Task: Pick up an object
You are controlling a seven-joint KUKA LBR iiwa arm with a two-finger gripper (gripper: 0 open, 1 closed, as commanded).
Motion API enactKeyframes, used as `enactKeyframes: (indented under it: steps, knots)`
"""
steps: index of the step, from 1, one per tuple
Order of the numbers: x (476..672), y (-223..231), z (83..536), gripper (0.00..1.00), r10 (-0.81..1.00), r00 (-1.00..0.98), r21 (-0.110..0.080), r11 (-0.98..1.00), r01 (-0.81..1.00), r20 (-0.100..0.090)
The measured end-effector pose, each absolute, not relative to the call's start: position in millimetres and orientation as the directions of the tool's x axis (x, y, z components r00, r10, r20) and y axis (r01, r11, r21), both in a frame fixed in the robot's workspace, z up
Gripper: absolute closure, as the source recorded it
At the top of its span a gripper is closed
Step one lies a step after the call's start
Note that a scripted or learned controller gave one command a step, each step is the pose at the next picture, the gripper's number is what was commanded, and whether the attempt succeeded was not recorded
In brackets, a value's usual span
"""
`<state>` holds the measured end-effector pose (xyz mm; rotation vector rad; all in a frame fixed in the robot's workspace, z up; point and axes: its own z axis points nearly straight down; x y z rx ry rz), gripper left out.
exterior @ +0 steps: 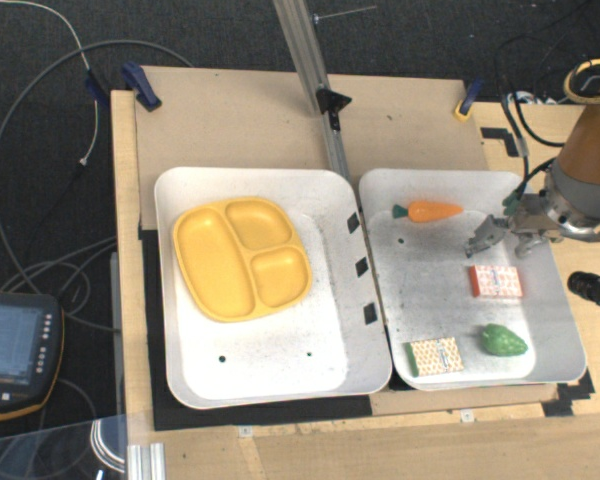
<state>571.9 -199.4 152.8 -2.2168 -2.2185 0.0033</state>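
Note:
The right bin (420, 298) holds an orange carrot (432, 211) at its far side, a small red and white box (496, 281) near the middle right, a green lumpy object (503, 341) at the near right, and a flat patterned box (434, 356) at the near edge. My gripper (504, 243) hangs over the right bin, just above the red and white box and right of the carrot. Its fingers are spread open with nothing between them.
The left bin (320, 268) carries a yellow tray (242, 258) with three compartments. A metal pole (305, 38) rises from the far side between the bins. Black clips (362, 266) line the seam between the bins. Cables lie at the far right.

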Motion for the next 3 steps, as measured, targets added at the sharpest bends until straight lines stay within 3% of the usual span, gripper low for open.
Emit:
enactKeyframes:
  steps: [1, 2, 3]
  knots:
    - [581.2, -197.6, 99.8, 0.00, 1.000, -0.002, -0.007, 0.002, 1.000, 0.003]
    - [581.2, -197.0, 92.3, 0.00, 1.000, -0.001, -0.003, 0.001, 1.000, 0.001]
    - [582.4, -196.8, 104.2, 1.00, 1.000, -0.002, 0.000, 0.002, 1.000, 0.001]
